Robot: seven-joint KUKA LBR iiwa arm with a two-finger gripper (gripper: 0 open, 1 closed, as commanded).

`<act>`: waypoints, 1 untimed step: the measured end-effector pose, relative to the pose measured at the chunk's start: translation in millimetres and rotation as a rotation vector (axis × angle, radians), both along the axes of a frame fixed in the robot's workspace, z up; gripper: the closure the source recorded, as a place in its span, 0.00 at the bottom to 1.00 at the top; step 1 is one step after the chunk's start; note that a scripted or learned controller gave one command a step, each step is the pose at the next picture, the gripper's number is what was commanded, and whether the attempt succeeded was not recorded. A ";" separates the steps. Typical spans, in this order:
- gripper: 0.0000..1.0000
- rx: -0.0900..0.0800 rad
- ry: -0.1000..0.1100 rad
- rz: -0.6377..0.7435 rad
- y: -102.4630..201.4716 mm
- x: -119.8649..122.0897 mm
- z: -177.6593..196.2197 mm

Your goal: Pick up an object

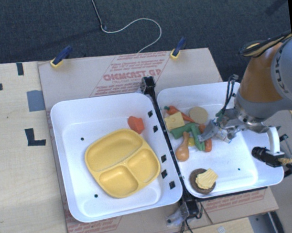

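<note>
The arm [268,82] comes in from 3 o'clock. Its gripper [212,131] is low in the right bin [248,172], right beside a pile of toy food [187,129]. I cannot tell if it is grasping anything.

The pile sits at the bin's 10 o'clock side. A cupcake [203,180] sits at 6 o'clock.

The left bin [71,149] has a yellow plate [121,161]. A small orange toy [136,123] sits at the plate's 1 o'clock.

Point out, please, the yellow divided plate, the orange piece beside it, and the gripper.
Yellow divided plate [122,161]: camera view, its central ridge.
Orange piece [136,123]: camera view, its top face.
Gripper [209,131]: camera view, between its fingertips.
</note>
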State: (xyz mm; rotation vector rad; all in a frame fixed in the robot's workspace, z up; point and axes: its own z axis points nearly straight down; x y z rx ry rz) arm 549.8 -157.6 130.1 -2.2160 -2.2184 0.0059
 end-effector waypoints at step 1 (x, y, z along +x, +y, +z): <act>0.00 -0.002 -0.006 0.001 1.0 0.1 -47.2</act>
